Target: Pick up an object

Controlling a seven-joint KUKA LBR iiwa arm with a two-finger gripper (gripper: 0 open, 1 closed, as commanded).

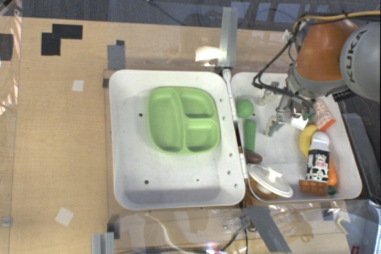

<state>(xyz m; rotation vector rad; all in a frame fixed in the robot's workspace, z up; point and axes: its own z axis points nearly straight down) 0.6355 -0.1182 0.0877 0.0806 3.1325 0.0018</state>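
My end effector (284,118) hangs with fingers parted and nothing between them at the frame's right, over the right bin (355,184), likely lining up on the banana (306,138).

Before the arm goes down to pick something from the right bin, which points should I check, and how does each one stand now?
1. gripper is above the right bin, not the left one: ok.
2. An object lies directly under the gripper: cannot tell; the white floor beneath looks bare.
3. Nearest candidates are in reach: ok; the banana lies just right of it and the green toy just left.
4. Nothing is carried already: ok, no object shows between the fingers.
5. Objects have free space around them: not ok; the banana touches the milk bottle.
6. The green plate sits alone in the left bin: ok.
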